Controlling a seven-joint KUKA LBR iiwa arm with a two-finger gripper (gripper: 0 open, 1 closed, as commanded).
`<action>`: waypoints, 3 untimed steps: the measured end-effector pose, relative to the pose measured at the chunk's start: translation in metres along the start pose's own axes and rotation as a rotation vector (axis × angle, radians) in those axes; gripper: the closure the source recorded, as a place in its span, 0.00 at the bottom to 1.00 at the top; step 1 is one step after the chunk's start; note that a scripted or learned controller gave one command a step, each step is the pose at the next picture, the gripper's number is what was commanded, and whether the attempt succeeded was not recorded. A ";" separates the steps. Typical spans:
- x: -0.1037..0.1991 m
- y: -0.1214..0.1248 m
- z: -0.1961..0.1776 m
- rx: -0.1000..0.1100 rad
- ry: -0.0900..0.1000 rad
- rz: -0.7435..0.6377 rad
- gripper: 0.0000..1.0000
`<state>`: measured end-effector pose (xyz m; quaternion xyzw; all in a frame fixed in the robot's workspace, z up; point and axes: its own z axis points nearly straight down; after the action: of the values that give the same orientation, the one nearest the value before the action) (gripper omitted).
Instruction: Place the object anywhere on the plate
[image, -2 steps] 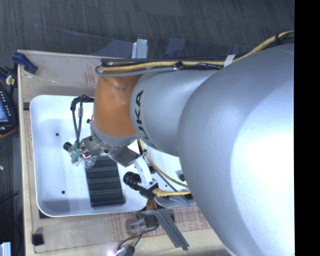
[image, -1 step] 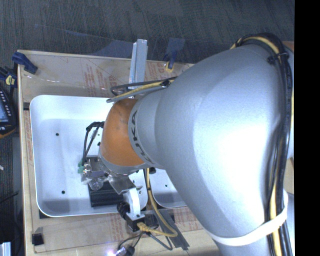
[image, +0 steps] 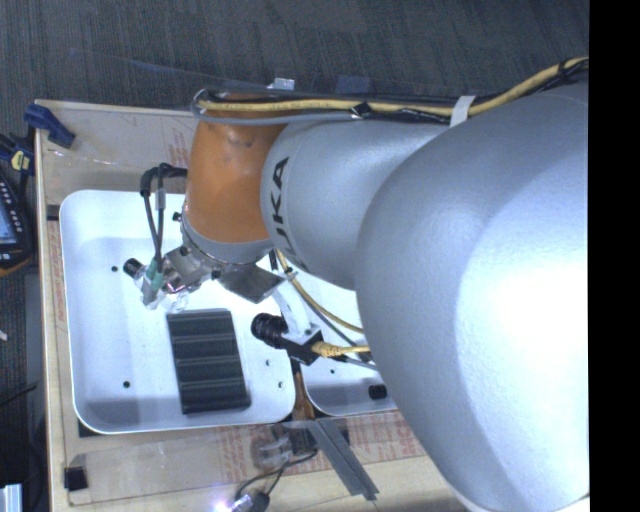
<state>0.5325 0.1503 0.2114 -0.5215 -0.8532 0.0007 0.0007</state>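
One dark ribbed rectangular block (image: 207, 361) lies in the left white bin (image: 80, 300), at five o'clock from my gripper (image: 158, 283); its grip I cannot tell. Step: grasping; next, descend squarely.

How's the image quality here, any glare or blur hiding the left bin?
Camera view: the arm looms close and soft, washed pale by glare; the left bin is sharp, with bright floor and a soft shadow near the black ridged block.
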 end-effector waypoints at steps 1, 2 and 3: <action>-0.005 0.110 0.012 0.002 0.001 0.038 1.00; 0.005 0.054 0.006 0.002 0.001 -0.287 1.00; 0.005 -0.044 -0.024 0.001 0.000 -0.215 1.00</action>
<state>0.4913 0.1347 0.2355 -0.4270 -0.9043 0.0012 0.0010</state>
